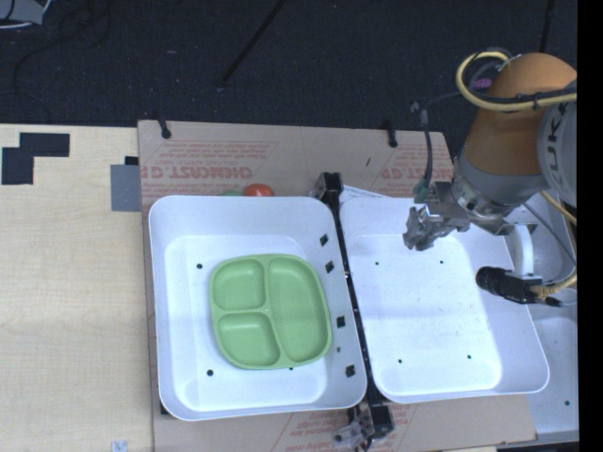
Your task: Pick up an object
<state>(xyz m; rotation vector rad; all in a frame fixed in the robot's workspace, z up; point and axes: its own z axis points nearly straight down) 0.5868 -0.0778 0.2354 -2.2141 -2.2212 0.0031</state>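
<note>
A light green plate (270, 311) with three compartments lies flat in the middle of the left white bin (179, 252). My gripper (420, 231) hangs over the upper left part of the right white bin (509, 365), well to the right of the plate and across the divider from it. I see nothing held at the gripper.
A small red-orange object (257, 191) sits just behind the left bin's far rim, on the cardboard sheet (283, 158) under both bins. A black clamp strip (341, 290) joins the bins. Pale wooden bench (66, 299) lies to the left.
</note>
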